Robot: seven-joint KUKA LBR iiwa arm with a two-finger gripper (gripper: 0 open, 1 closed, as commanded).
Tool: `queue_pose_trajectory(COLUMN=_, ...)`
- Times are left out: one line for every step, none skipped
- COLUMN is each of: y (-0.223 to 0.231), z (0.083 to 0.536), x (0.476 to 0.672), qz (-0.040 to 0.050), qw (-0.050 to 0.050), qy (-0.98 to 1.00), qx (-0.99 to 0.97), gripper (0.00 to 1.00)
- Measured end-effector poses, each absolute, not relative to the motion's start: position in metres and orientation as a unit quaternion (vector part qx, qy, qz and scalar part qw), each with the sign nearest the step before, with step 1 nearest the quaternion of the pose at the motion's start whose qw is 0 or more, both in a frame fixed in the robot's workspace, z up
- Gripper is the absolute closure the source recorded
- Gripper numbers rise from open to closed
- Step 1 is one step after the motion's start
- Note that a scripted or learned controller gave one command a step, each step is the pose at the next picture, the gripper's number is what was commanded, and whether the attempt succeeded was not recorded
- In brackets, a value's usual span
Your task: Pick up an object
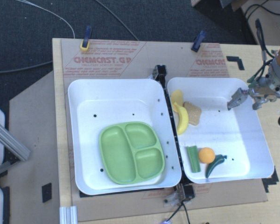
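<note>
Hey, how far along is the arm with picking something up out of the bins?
Nothing looks picked yet. The banana, cracker, orange, green block and green pepper all lie in the right bin. The gripper sits open near that bin's upper right edge, with nothing between its fingers. Reaching, closing on one item and lifting all remain.

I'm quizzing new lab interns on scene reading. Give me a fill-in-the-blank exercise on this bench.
1. The green divided plate lies in the ____ bin.
2. The banana lies against the right bin's ____ wall.
3. The orange ball sits between the green block and the ____ pepper.
4. The gripper hovers over the ____ bin.

Missing words: left; left; green; right
</note>
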State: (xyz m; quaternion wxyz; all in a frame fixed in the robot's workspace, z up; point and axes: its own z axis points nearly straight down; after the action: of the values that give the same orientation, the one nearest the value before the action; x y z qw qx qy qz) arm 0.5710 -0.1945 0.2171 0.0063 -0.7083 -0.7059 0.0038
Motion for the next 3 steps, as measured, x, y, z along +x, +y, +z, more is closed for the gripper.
queue_pose_trajectory(y=-0.194, z=0.224, x=0.574, qz=0.0004, qw=0.001, qy=-0.707, qx=-0.707, gripper=0.00)
queue_pose_trajectory(y=-0.190, z=0.180, x=0.577, qz=0.0016, qw=0.003, qy=-0.707, qx=-0.707, gripper=0.00)
queue_pose_trajectory(y=-0.183, z=0.121, x=0.577, qz=0.0008, qw=0.002, qy=-0.707, qx=-0.707, gripper=0.00)
